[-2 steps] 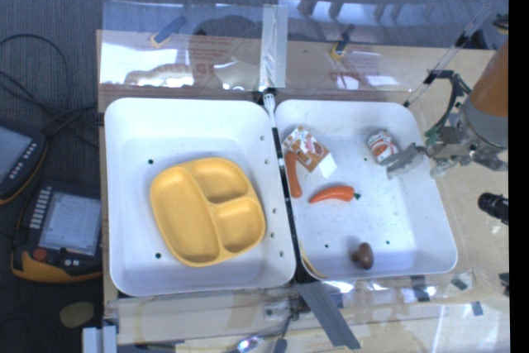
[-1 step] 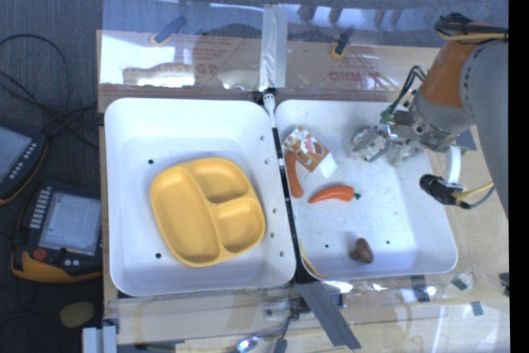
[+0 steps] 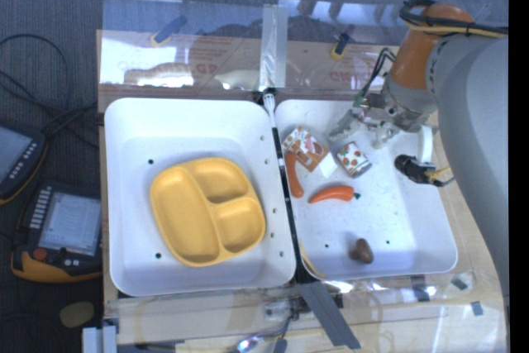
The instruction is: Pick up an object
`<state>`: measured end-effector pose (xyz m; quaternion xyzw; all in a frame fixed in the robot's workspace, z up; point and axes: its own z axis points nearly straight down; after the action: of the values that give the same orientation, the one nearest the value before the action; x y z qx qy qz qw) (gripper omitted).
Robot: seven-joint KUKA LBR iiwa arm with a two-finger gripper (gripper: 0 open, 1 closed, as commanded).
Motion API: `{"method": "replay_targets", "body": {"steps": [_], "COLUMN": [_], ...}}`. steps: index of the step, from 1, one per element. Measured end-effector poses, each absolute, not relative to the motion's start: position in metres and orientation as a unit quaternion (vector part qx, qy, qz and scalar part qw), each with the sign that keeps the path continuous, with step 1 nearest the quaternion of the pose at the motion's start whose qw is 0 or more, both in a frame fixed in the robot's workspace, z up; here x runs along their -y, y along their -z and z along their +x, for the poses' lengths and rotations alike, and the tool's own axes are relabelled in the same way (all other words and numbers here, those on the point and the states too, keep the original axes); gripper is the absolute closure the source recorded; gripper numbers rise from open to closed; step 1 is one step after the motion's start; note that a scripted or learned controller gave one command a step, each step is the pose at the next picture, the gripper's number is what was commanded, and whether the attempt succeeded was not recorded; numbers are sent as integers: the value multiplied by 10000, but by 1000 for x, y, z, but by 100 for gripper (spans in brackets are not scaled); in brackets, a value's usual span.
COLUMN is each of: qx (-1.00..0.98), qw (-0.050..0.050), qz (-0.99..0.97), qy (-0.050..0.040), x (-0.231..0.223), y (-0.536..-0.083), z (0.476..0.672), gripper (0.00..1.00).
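My arm point(image 3: 479, 128) cut off by the right edge, my claw point(image 3: 364, 128) too blurred to read, small brown lump point(image 3: 361, 250) too small to name, box point(image 3: 353, 159) print illegible

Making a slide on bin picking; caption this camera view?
Gripper poised above small items in the right bin; yellow tray in the left bin.

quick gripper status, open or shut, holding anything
Gripper: open, holding nothing. It hovers at the far side of the right bin, just above the small patterned packet.
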<state>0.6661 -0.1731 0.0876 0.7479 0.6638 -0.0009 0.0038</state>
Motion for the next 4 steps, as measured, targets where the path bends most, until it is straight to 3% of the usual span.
{"method": "replay_targets", "body": {"steps": [1, 2, 3, 4], "qx": [-7737, -7737, -7968, -8018], "qw": [60, 54, 105, -32], "qz": [6336, 6335, 6041, 5976], "qy": [-28, -34, -29, 9], "x": [205, 205, 168, 118], "y": [-90, -97, -92, -112], "z": [601, 603, 540, 518], "gripper": [0, 100, 100, 100]}}
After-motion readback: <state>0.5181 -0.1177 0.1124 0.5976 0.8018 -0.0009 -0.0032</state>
